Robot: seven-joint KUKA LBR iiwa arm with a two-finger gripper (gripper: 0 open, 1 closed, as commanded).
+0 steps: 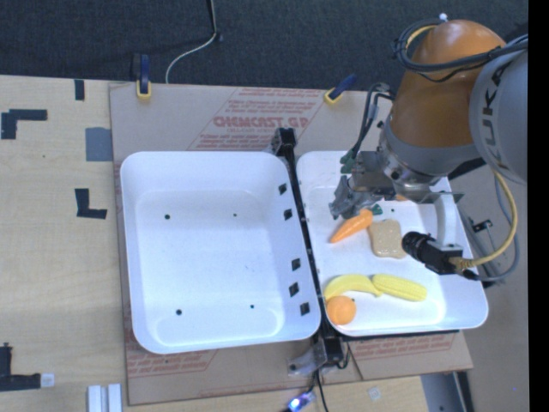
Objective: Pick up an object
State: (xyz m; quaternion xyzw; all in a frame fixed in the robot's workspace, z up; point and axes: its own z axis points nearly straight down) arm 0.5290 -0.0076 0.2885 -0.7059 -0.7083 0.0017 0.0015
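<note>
Carrot [352, 227], orange and tapered, lies tilted in the right bin [455, 316], its thick end up against the gripper [356, 197] that hangs directly over it. Whether the fingers are wide or narrow cannot be told from this angle. Just right of the carrot sits a tan bread slice [387, 238]. Nearer the front rim lie a banana [347, 285], a corn cob [399, 287] and an orange ball [341, 310]. The left bin [137, 178] stands beside it on the desk [51, 256].
</note>
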